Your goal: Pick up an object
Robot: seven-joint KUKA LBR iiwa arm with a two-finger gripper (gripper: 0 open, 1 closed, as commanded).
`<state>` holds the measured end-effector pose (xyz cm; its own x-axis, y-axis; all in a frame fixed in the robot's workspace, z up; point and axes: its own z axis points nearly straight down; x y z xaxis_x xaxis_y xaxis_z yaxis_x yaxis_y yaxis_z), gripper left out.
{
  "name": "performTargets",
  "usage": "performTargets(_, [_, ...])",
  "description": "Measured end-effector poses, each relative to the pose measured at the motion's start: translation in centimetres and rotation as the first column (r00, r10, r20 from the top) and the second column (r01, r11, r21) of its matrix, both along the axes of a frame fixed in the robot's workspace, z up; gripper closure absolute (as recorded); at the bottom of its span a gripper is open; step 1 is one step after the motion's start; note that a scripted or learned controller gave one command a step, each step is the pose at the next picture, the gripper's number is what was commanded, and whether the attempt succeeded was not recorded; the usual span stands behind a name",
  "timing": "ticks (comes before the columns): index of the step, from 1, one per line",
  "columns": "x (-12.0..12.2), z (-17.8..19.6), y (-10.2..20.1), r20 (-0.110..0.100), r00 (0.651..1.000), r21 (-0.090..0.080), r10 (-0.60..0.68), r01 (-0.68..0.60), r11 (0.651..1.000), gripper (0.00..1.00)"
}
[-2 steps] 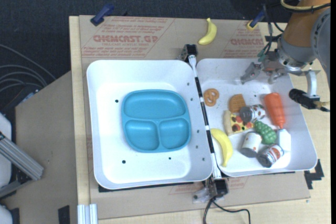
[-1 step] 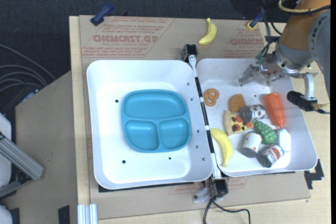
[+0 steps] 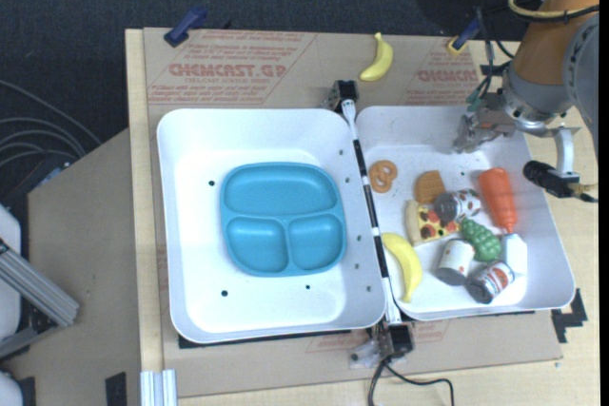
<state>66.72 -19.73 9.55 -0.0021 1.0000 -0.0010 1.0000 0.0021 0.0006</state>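
Over the right bin (image 3: 547,233), at its upper right, the gripper (image 3: 473,130) hangs above bare white floor near the bin's back wall. Can't tell how the pincer is set; it's small and blurred against the bin. Nothing is visible in its grasp. The grey arm with its orange band (image 3: 550,43) comes in from the right edge.

Pickable items are all in the right bin, clustered in its centre and lower half, apart from the gripper:
- pretzel (image 3: 383,175) near the left wall, alone
- brown biscuit-like piece (image 3: 429,185) just right of the pretzel
- carrot (image 3: 498,198) lying lengthwise on the right side, closest item to the gripper
- pizza slice (image 3: 424,222) below the brown piece, touching a small dark can-like item (image 3: 451,204)
- green vegetable piece (image 3: 481,240) between the carrot and the cans
- white cup or can (image 3: 455,260) tipped, next to a red-labelled can (image 3: 493,279) on its side at the lower right
- banana (image 3: 404,263) along the left wall, lower part

The left bin (image 3: 190,233) holds a blue three-compartment tray (image 3: 282,217), sitting flat, roughly centred.

A second banana (image 3: 377,60) lies outside both bins on the cardboard (image 3: 228,71) behind them, near the bins' junction. A blue clamp (image 3: 185,27) sits at the board's top-left edge.
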Motion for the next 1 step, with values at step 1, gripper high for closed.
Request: performTargets(1, [-0.01, -0.02, 0.00, 0.000, 1.000, 0.000, 0.000, 0.000, 1.000, 0.00])
